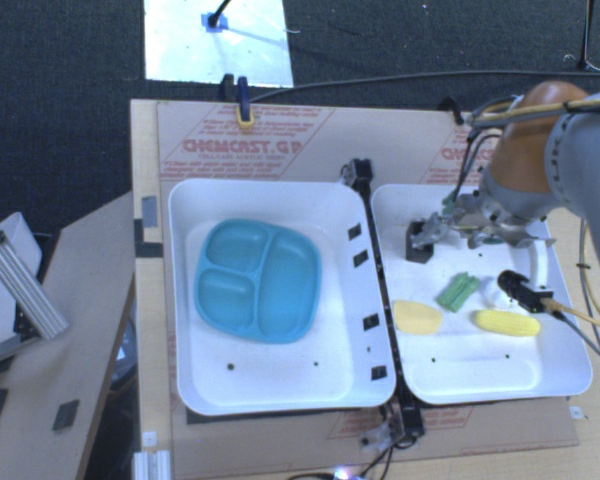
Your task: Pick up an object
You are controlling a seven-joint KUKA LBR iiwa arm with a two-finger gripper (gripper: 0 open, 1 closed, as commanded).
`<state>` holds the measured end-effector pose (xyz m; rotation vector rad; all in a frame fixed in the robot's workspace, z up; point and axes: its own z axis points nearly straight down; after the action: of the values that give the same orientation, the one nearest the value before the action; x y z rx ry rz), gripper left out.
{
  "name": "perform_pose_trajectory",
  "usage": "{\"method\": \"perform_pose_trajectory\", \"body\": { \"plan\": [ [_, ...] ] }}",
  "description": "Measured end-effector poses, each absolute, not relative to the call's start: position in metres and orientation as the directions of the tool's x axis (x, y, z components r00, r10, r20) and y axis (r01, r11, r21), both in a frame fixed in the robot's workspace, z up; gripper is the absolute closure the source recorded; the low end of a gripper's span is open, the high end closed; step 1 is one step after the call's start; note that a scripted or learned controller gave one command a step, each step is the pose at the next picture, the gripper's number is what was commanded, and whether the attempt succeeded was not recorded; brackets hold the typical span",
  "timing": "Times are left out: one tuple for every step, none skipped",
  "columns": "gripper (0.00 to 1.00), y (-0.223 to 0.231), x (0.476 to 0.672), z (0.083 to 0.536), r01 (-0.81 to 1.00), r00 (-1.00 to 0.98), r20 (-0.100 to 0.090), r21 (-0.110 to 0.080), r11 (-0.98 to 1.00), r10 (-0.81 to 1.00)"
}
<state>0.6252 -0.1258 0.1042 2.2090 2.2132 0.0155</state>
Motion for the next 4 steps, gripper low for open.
{"method": "perform_pose_trajectory", "body": {
  "plan": [
    [1.0, -0.124, 0.628, 0.117, 1.0, -0.002, 0.0, 0.026, 0.002, 1.0],
    [1.0, -0.124, 0.638, 0.179, 1.0, -0.005, -0.002, 0.009, 0.005, 1.0],
    [1.0, -0.126, 0.635, 0.224, 1.0, -0.005, -0.001, 0.007, 0.005, 1.0],
    [1.0, -0.125, 0.627, 0.277, 1.0, -0.006, -0.001, 0.007, 0.006, 1.0]
  ]
}}
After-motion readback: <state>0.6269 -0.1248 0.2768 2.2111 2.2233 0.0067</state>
